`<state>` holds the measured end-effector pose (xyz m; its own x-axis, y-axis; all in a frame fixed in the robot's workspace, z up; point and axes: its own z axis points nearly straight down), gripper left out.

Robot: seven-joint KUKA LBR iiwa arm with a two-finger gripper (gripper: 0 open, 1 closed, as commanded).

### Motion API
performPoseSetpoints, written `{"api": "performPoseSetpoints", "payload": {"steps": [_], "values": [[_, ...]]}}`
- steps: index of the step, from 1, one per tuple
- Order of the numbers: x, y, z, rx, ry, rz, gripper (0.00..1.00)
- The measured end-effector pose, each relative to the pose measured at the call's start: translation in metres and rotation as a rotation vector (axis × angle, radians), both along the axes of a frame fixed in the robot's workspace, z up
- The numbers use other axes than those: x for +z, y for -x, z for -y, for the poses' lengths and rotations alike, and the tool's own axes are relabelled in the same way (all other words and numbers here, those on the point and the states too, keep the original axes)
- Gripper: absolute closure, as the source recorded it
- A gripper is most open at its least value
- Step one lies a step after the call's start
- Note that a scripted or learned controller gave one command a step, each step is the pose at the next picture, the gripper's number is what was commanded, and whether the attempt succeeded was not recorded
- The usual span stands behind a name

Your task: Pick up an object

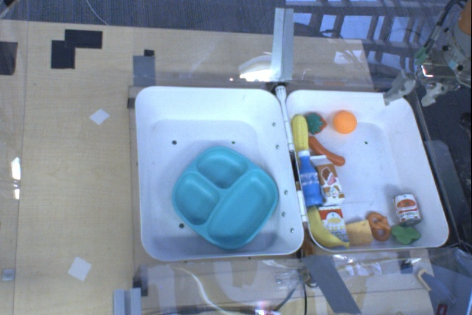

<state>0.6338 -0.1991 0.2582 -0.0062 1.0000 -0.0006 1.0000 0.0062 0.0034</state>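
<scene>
Pale wood surface (66, 158) is carrying two white bins side by side, and I am seeing the arm's gripper (428, 81) hanging at the upper right of the frame, just past the far right corner of the right bin (369, 151); whether its jaws are apart or together I cannot tell. I am judging the orange ball (344, 122) the nearest pick, sitting lower left of the jaws in that bin's upper part, while the yellow banana (300, 140) is lying long along the bin's left wall.

A divided plate (225, 195) is lying in the left bin (155, 158). In the right bin (383, 158), items are crowding the left wall and lower edge, a can (406, 209) sitting lower right.
</scene>
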Motion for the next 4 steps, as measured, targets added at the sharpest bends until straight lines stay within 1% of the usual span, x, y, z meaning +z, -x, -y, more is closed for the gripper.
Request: {"api": "performPoseSetpoints", "payload": {"steps": [1,2,3,4], "values": [[-0.166,0.012,-0.035,-0.210,-0.001,-0.001,0.00],[-0.169,0.112,-0.040,-0.185,-0.001,0.007,0.00],[-0.171,0.013,-0.080,-0.387,-0.002,0.008,0.00],[-0.171,-0.016,-0.112,-0.703,-0.005,0.005,0.00]]}}
